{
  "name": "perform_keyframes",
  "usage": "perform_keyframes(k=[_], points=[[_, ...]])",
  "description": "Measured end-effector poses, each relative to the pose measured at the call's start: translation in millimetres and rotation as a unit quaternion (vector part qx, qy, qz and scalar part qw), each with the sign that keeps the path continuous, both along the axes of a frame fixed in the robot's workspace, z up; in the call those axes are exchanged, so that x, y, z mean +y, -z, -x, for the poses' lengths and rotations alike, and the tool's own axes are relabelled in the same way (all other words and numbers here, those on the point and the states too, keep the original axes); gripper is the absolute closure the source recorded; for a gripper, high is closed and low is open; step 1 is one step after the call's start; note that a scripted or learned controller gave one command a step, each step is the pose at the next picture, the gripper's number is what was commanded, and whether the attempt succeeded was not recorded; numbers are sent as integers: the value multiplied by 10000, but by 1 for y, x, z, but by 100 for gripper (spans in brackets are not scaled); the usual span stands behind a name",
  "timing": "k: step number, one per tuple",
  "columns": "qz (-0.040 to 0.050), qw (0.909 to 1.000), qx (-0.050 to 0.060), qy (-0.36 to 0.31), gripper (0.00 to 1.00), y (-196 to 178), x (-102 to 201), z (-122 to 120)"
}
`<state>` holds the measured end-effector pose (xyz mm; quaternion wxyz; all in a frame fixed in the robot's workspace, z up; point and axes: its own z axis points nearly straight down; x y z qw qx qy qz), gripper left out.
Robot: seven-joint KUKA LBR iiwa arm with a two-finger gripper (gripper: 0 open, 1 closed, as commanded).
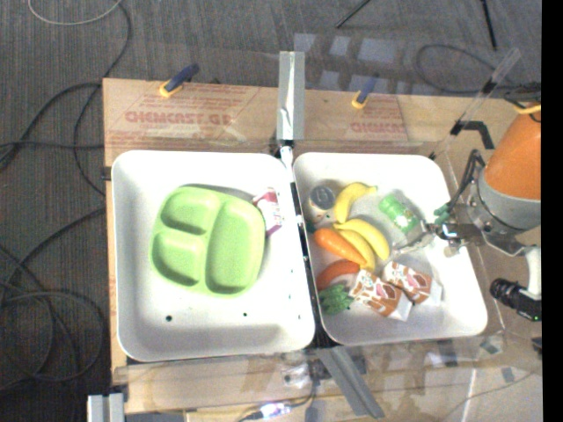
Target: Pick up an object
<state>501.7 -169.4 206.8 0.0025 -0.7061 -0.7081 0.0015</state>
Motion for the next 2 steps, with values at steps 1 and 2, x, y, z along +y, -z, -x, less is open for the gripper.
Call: perform_keyframes(k=[1,2], points=[[41,9891,-150,-1467,0,87,23,-4],[29,9958,-104,-910,0,117,39,-54]])
